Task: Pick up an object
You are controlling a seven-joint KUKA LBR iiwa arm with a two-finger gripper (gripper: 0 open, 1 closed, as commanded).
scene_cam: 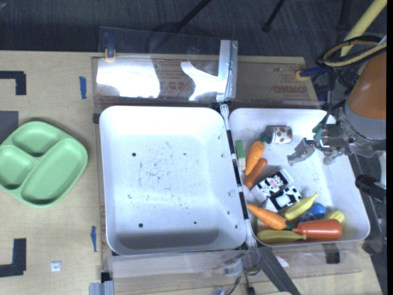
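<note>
The gripper point(312, 147) hangs over the right-hand bin point(347, 192), near its far right corner, above bare white floor. Its jaws look spread, with nothing between them.

Everything worth picking lies in this bin. A small spotted cup point(280, 134) sits alone near the far wall. Two orange carrots point(255, 162) lean against the wall shared with the left-hand bin point(163, 177). A black-and-white block point(279, 190) sits mid-bin, and against the near wall a third carrot point(267, 216), a yellow banana point(300, 206), a blue ball point(317, 211) and a red-orange sausage shape point(318, 228) are heaped touching one another.

The main risk, as I judge it, is closing on nothing: the jaws stand over empty floor, so a straight drop would miss. In the near heap, the jaws could land on two things at once or nudge one aside. The carrots and banana look like smooth, tapered, hard plastic, likely to squirt out of a pinch taken near the tip. The ball is round and part-hidden, so it may roll. The pair by the shared wall leaves little room for a jaw on that side.

The block's flat faces seem the safest hold. The bin itself is glossy white with low rounded walls. A green divided plate point(40, 163) sits on the wooden desk point(49, 91) toward its left edge.
</note>
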